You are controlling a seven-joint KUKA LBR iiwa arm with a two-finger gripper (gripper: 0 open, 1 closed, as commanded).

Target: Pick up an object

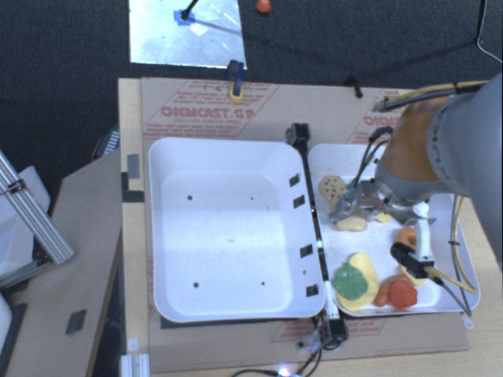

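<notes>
One pale oblong piece lies in the right bin, long axis roughly left-right (slightly tilted), just beneath the claw; whether the claw is clenched I cannot tell.

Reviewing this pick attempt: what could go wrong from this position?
The end effector sits low among crowded items, beside a beige piece and a spotted piece, so it may nudge them instead of gripping one. It is also near the right bin's dividing wall, which could block the fingers.
</notes>
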